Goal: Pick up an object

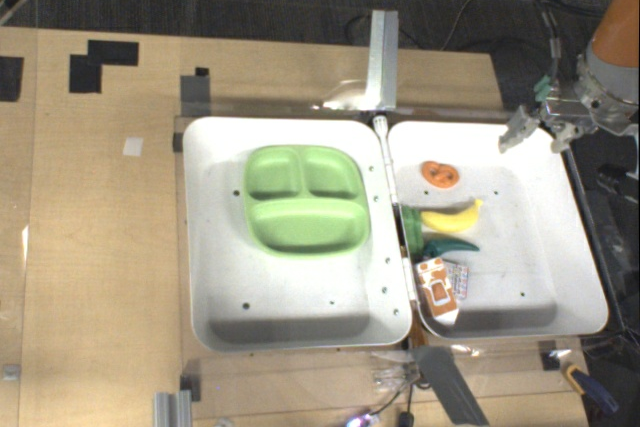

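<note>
From my overhead camera I see two shallow white bins side by side on a wooden bench. The left white bin (215,305) holds a green three-compartment plastic plate (305,199). The right white bin (545,275) holds a small cluster near its left wall: a round orange disc (440,174), a yellow plastic banana (450,218), a dark green leafy piece (445,245) just below it, and an orange-and-white printed packet (438,287).

The two-finger gripper (535,127) hovers over the bin's upper right corner, well apart from the cluster; I cannot tell how it is set.

I judge the banana light, stiff and slightly slippery; I would grasp across its middle.
</note>
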Action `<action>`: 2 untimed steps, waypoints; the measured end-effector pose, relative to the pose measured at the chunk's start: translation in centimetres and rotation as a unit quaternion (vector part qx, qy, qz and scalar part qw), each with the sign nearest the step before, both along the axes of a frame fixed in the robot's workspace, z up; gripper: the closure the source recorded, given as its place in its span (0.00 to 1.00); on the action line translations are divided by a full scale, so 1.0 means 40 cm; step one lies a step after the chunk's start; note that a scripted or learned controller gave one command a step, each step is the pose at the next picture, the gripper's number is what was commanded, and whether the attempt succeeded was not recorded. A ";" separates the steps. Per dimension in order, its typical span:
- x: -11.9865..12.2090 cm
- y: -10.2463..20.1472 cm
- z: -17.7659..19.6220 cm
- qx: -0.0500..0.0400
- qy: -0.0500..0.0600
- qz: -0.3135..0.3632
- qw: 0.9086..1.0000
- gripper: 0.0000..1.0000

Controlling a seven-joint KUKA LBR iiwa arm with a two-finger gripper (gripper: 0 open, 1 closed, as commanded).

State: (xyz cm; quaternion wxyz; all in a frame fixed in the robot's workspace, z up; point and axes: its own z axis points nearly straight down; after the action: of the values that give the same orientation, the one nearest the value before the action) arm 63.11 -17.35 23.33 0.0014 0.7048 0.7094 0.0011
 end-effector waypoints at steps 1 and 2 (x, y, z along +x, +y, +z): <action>-0.136 0.034 -0.214 0.000 0.001 0.043 0.999 0.00; -0.052 0.166 -0.357 -0.001 -0.005 0.047 0.999 0.00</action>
State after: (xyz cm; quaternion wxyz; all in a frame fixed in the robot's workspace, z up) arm 61.04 -10.72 9.05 0.0055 0.6706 0.7418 0.0038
